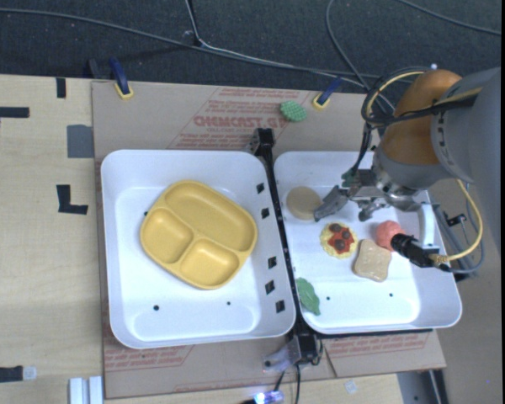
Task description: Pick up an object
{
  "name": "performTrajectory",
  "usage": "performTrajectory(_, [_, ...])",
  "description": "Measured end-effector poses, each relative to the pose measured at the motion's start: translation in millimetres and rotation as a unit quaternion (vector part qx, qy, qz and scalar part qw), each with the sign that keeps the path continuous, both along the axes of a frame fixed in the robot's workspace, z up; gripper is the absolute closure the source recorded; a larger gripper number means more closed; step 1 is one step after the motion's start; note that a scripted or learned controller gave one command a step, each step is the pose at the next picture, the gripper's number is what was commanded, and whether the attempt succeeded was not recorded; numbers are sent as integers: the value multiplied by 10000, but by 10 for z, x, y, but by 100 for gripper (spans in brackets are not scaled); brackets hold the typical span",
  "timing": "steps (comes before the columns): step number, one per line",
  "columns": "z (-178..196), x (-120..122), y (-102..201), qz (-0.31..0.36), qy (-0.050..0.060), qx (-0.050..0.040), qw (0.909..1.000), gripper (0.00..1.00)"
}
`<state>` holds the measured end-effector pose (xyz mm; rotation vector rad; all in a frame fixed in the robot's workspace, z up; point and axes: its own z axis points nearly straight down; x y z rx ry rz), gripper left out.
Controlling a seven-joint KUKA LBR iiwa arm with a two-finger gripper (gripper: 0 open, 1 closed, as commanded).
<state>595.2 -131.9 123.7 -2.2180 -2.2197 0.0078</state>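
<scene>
Landmark: the black divider between the two white bins.

Near end, right of the divider: a small green leaf-like piece lies on the right bin floor just beside the divider. Further right, a tan bread-like slice, with a pink-red rounded item touching its far side. Between those and the divider, a small pizza-like toy, yellow with red topping.

Left of the divider: a yellow compartment tray lies in the left bin, tilted relative to the bin walls.

Further back, right of the divider: a round beige disc, just beside it.

The end effector hangs over the right bin, fingers spread apart, nothing between them. One finger points toward the disc, the other sits behind the pizza toy.

Beyond the bins, a green knobbly object rests on the table.

Status, as judged: no object lifted; all pieces rest on the bin floor. Remaining: descend, close on a candidate (pizza toy or disc seem closest), raise.
</scene>
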Motion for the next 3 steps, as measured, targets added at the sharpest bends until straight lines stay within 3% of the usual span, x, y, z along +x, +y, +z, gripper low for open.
performTrajectory(1, [131, 13, 15, 13, -18, 6, 10000, 100])
performTrajectory(3, [1118, 74, 103, 8, -56, 2, 10000, 100])
